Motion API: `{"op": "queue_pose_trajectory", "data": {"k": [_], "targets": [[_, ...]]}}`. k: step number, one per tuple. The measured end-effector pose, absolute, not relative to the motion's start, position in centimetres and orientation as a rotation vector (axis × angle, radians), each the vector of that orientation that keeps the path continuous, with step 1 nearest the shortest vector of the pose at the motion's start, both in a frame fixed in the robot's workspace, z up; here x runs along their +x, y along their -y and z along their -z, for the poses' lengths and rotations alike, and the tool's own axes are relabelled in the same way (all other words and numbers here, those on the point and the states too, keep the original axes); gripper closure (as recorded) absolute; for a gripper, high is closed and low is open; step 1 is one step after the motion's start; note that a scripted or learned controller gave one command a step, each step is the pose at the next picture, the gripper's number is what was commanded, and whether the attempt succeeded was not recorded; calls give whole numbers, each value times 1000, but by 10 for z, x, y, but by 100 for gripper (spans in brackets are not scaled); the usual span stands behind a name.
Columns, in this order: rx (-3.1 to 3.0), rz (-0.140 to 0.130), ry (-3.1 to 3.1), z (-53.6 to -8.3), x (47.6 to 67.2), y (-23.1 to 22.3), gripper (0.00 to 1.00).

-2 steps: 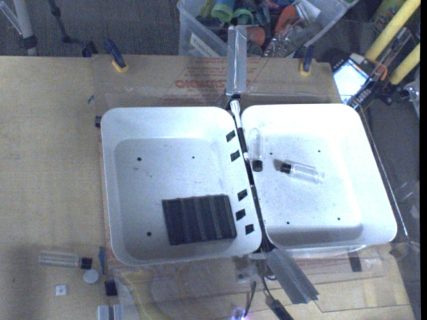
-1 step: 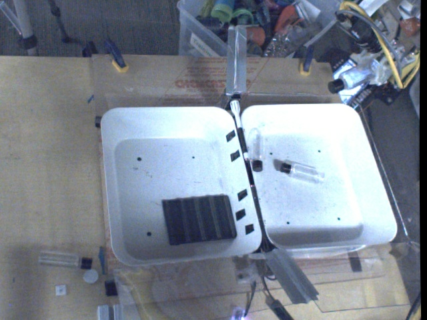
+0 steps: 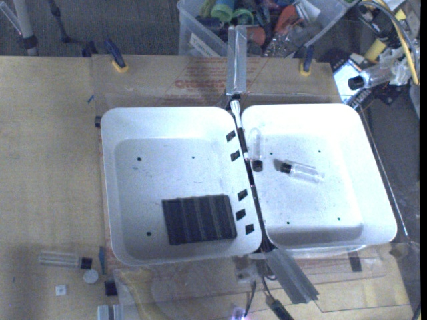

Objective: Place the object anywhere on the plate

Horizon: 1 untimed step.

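Two little clear tubes sat in your right bin (image 3: 373, 179). One tube (image 3: 298, 170) lay flat near the bin's middle, see-through body with a black cap on its 10 o'clock end, tilted across the floor. The second tube (image 3: 254, 153) was off at its 9 o'clock, right by the divider (image 3: 248, 179), black cap at its 6 o'clock end. Your plate (image 3: 199, 219), a dark ribbed slab, lay in the left bin (image 3: 133, 139) toward 5 o'clock, well apart from both. Jaws? Honestly you couldn't tell how they stood.
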<state>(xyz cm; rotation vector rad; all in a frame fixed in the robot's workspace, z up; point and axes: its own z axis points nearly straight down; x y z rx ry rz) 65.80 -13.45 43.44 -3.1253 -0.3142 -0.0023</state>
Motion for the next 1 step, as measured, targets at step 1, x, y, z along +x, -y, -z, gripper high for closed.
{"op": "queue_pose_trajectory", "data": {"k": [1], "targets": [[-3118,-1,389,-434,650,205,100]]}}
